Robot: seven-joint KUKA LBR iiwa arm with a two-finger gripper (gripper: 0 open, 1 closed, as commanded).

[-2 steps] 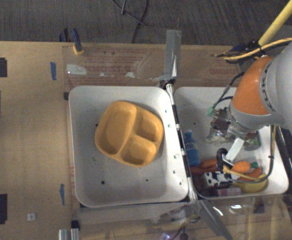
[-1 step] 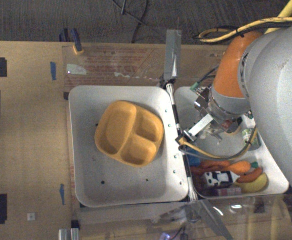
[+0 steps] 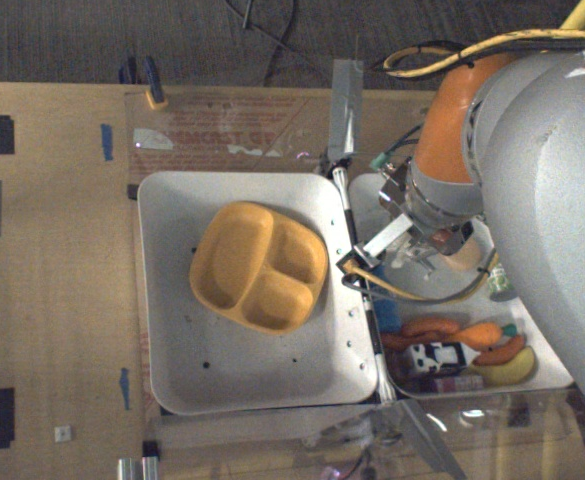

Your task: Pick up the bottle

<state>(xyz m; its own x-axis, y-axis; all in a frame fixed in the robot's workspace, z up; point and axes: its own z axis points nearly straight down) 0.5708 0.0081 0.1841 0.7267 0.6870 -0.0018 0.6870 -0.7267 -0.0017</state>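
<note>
A small dark bottle with a white label (image 3: 440,356) lies on its side near the front edge of the right bin (image 3: 469,393), among toy food. My gripper (image 3: 422,256) hangs over the middle of that bin, below the orange band of the arm (image 3: 450,128). It is behind the bottle and apart from it. The wrist and cables hide the gripper's tip, and the arm covers most of the right bin.
A yellow divided plate (image 3: 260,266) lies in the left bin (image 3: 172,348). Around the bottle lie an orange carrot (image 3: 484,334), a yellow banana (image 3: 510,368) and a red piece (image 3: 430,325). A greenish item (image 3: 499,284) sits against the arm. A metal divider (image 3: 344,118) separates the bins.
</note>
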